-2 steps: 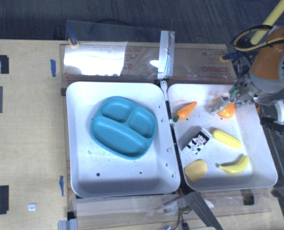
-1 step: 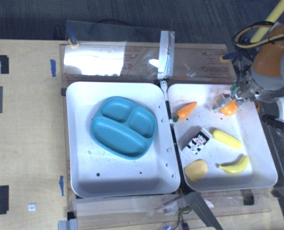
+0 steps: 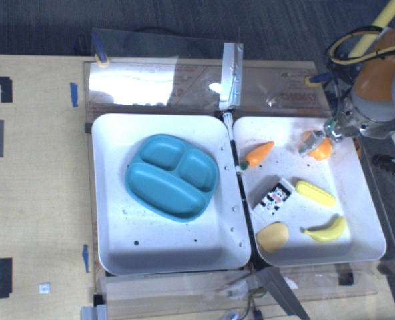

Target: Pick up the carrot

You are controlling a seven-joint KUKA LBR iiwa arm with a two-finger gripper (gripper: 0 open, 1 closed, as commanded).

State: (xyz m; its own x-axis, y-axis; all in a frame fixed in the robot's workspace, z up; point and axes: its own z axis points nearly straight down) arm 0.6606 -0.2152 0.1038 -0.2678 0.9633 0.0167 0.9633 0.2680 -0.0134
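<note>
The carrot (image 3: 259,153), orange with a small green top, lies at the upper left of the right bin (image 3: 369,235), close to the divider between the bins. My gripper (image 3: 330,131) reaches in from the right and hangs over the bin's upper right corner, well to the right of the carrot. Just below the gripper's tip sits a small round orange object (image 3: 321,151) with a greyish piece beside it. Whether the gripper touches that object is unclear.
The right bin also holds a yellow oblong piece (image 3: 315,193), a banana (image 3: 326,230), a tan rounded item (image 3: 272,236) and a small black-and-white box (image 3: 275,198). A blue divided plate (image 3: 173,176) lies in the left bin (image 3: 111,199). A clear panel (image 3: 157,72) stands behind.
</note>
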